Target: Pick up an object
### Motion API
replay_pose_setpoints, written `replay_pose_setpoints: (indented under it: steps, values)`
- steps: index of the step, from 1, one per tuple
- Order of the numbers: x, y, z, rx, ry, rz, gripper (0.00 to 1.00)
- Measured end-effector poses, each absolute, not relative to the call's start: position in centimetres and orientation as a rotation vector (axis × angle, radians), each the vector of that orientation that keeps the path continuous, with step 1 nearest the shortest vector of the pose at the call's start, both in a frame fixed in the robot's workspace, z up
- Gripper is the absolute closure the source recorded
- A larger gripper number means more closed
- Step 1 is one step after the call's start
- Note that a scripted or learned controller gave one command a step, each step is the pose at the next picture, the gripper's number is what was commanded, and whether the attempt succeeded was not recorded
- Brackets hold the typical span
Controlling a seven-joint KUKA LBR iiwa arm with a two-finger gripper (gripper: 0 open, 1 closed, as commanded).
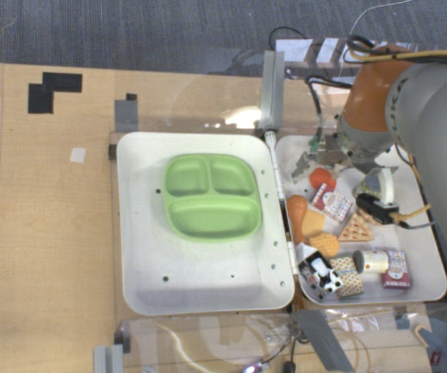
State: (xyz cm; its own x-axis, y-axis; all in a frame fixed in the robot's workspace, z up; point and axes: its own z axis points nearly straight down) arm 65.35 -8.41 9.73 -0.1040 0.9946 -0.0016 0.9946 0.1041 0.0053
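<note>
A small red, rounded toy point(322, 178) lies in the right bin point(429, 287), with a white carton point(335, 205) and an orange wedge point(297, 210) just beyond it among a heap of play food. The gripper point(310, 160) hangs low over that bin's far corner; its metal tips are small and blurred against the white, so I cannot tell how they stand or whether they grasp anything. The red toy sits just below the tool, nearly touching. The left bin point(141, 282) holds a green divided plate point(211, 195).

The scene is evenly and brightly lit from above — a white glare patch is seen on the pale wooden bench top point(242, 119). Shadows are kept soft; fine detail is slightly blurred throughout.
</note>
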Motion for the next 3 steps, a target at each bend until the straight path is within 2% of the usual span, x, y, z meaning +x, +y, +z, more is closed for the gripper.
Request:
replay_pose_setpoints:
  steps: [1, 2, 3]
  values:
    - [61.5, -11.7, 8.9, 2.106, 2.319, 0.009, 0.0]
    - [61.8, -11.5, 10.2, 2.099, 2.319, 0.019, 1.0]
    - [64.8, -5.4, 22.0, 2.181, 2.254, 0.008, 1.0]
